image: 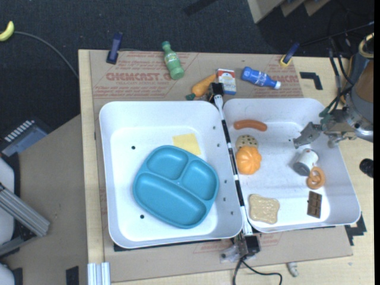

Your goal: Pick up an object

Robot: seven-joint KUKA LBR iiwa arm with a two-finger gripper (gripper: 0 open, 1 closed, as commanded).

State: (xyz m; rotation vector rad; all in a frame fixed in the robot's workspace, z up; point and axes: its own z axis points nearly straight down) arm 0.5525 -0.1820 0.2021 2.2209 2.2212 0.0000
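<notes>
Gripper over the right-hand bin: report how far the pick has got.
Done: the two-finger gripper has reached the right white bin. In hand: nothing visible between its fingers; it hangs just above the small white cup. Left: closing on an object and lifting it.

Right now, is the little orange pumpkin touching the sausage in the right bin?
Apart. The camera view shows the pumpkin well below the sausage, with a spotted cookie and bare white bin floor between them.

Robotics lab: plywood bench (148, 76), two white bins (113, 129) holding toy food, loose cabling (41, 46).
</notes>
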